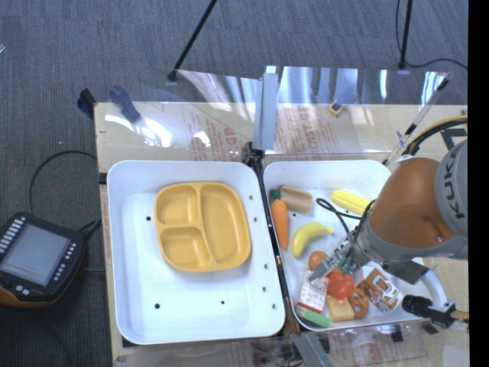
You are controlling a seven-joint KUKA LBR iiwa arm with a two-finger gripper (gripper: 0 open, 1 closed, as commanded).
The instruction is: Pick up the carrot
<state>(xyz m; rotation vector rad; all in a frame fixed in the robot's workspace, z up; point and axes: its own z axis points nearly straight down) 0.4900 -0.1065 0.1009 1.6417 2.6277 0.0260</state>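
Carrot [280, 222], by the right bin's [380, 168] left wall, likely light, rigid, slick: grasp mid-body; gripper [330, 266] jaw state cannot be told.

The carrot [280, 222] lies against the right bin's left wall [267, 228], with a hot dog [296, 198] touching above and a banana [309, 236] just beside.

Carrot [280, 222] is lying along the right bin's [382, 168] left wall, beside a banana [308, 235]. Gripper [327, 267] is hovering nearby over mixed toy food. Yellow tray [203, 225] is sitting in the left bin [134, 281].
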